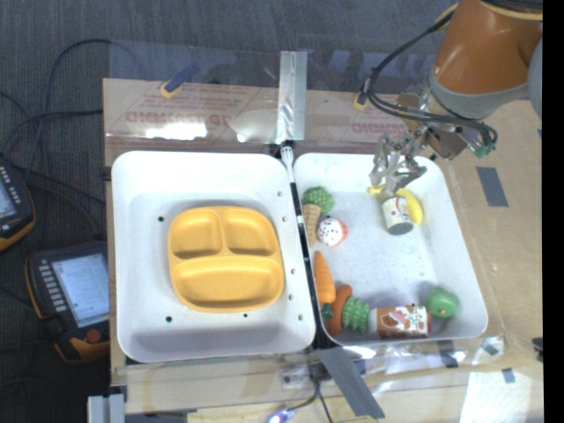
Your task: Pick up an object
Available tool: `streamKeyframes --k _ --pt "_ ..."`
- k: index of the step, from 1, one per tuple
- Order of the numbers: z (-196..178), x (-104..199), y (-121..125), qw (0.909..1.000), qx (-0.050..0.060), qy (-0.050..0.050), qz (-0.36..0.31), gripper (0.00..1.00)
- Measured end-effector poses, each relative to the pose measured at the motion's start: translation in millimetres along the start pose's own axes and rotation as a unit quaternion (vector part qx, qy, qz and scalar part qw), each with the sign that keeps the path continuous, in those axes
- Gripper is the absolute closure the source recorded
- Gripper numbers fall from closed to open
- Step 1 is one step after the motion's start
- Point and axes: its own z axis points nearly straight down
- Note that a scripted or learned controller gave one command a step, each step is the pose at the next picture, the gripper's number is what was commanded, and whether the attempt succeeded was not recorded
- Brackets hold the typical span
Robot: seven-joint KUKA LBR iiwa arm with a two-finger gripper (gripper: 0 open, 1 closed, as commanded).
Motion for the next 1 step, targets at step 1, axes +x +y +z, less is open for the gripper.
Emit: streamKeyframes --k 1 --pt "-10.1 -1.6 -0.1 1.0000 0.000 -0.003 0.001 1.00"
